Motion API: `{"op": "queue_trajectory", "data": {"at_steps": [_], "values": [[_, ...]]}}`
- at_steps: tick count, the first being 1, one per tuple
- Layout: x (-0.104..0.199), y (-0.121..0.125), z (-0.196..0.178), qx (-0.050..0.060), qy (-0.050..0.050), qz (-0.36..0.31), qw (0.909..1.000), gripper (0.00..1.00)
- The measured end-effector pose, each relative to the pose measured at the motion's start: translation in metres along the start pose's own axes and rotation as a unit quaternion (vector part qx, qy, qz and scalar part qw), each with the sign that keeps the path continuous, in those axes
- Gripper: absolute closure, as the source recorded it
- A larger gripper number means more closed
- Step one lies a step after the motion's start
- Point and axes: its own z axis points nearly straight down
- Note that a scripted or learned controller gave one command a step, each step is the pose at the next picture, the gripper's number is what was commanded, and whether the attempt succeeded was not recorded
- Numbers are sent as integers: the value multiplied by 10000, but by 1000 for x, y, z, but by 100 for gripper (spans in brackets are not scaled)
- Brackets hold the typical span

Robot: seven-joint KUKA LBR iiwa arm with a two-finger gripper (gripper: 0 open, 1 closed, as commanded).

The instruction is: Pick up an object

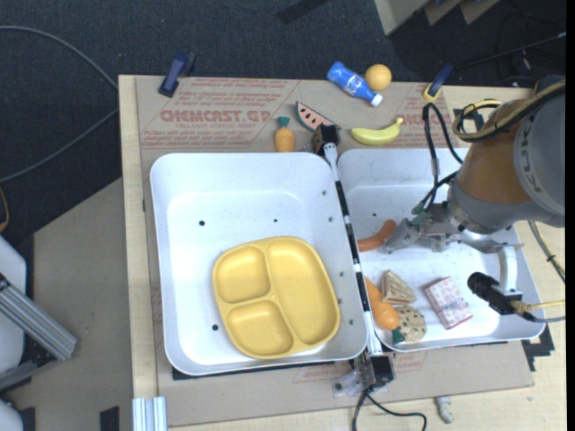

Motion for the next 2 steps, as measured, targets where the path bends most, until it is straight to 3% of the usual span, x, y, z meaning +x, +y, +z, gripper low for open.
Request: {"op": "queue_trajectory", "data": {"at_steps": [1, 2], "values": [[34, -70, -1, -32, -27, 21, 10000, 0], [35, -72, -10, -9, -12, 21, 10000, 100]]}}
